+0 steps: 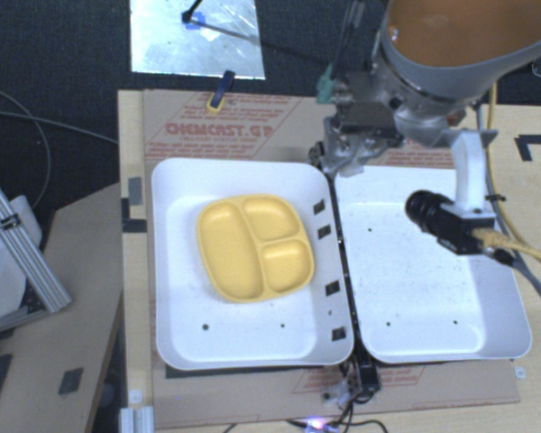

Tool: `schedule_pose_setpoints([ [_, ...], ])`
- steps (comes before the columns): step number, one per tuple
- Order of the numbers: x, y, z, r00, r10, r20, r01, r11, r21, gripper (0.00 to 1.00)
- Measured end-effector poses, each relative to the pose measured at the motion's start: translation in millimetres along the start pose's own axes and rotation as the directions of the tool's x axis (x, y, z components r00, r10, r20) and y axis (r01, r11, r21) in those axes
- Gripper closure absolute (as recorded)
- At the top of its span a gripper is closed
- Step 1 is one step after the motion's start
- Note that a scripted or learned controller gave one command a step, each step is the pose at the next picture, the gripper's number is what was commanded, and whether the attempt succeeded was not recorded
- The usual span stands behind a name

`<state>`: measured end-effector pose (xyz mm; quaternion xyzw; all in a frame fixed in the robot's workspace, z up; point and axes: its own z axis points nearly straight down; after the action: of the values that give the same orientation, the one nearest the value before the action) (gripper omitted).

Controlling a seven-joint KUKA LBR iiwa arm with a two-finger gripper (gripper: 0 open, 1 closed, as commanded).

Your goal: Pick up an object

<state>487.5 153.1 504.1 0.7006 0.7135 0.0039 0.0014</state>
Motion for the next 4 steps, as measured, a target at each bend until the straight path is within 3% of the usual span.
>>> schedule_pose_setpoints([
  [1, 76, -1, 68, 1.000, 0.008, 0.004, -0.008, 1.000, 0.012, 1.00],
  [2, 80, 54, 107, 1.000, 0.019, 0.004, -0.019, 1.000, 0.006, 1.00],
  [3, 81, -3, 115, 1.000, 0.013, 0.003, -0.013, 1.000, 0.010, 1.00],
  [4, 74, -3, 289, 1.000, 0.019, 0.008, -0.019, 1.000, 0.018, 1.00],
])
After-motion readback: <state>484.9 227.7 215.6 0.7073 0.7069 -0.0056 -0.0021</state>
